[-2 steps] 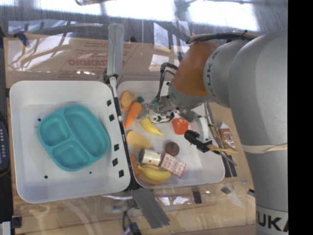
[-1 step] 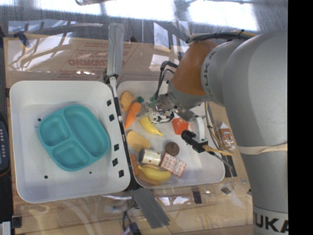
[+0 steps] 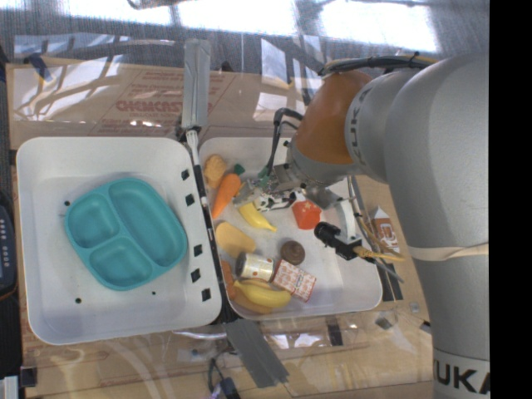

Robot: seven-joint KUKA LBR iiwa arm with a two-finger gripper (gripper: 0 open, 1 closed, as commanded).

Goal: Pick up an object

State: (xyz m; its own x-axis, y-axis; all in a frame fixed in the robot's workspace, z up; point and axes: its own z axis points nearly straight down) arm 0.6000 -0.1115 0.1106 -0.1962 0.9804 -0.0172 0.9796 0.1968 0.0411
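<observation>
My gripper (image 3: 276, 196) reaches down into the right bin (image 3: 362, 279), in its upper middle part. It hovers just above a small yellow banana-shaped piece (image 3: 257, 217) and just right of an orange carrot (image 3: 226, 194). A red piece (image 3: 306, 214) lies close to the gripper's right side. The grey wrist and orange band hide whatever lies under them.
Lower in the right bin lie a tan wedge (image 3: 233, 238), a brown round disc (image 3: 292, 252), a small jar (image 3: 256, 267), a patterned packet (image 3: 296, 280) and a larger banana (image 3: 262, 296). A tan piece (image 3: 215, 169) sits at its top left. The left bin (image 3: 50, 306) holds a teal divided plate (image 3: 125, 232).
</observation>
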